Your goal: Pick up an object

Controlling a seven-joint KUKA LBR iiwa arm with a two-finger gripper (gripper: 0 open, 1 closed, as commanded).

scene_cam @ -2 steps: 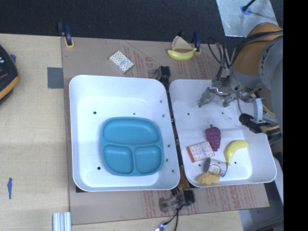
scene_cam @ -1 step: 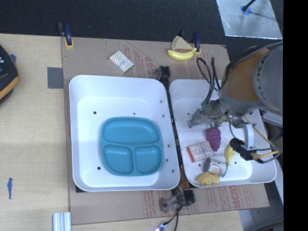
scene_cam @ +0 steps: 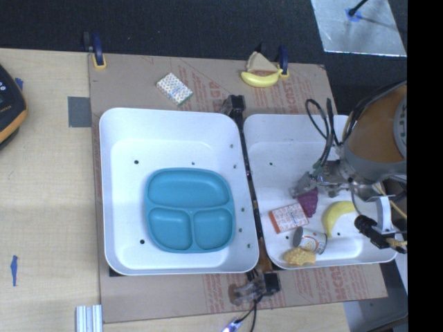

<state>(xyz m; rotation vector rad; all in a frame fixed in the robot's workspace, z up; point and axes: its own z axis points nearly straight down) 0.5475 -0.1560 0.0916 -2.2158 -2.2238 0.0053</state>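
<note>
The right bin [scene_cam: 277,138] holds several small items: a purple piece [scene_cam: 309,202], a yellow rounded object [scene_cam: 337,216], a red-and-white card [scene_cam: 288,217], a small tin [scene_cam: 309,241] and a tan crumbly piece [scene_cam: 299,256]. My gripper [scene_cam: 309,185] reaches in from the right and sits low in this bin, just above the purple piece and left of the yellow object. Its grey fingers point left. Whether the purple piece lies between them is unclear from this slant.
The left bin [scene_cam: 124,133] holds a blue divided tray [scene_cam: 189,209]. On the cardboard behind the bins lie a patterned packet [scene_cam: 174,88] and a yellow banana-like toy [scene_cam: 261,77]. Black cables [scene_cam: 320,120] loop over the right bin's back.
</note>
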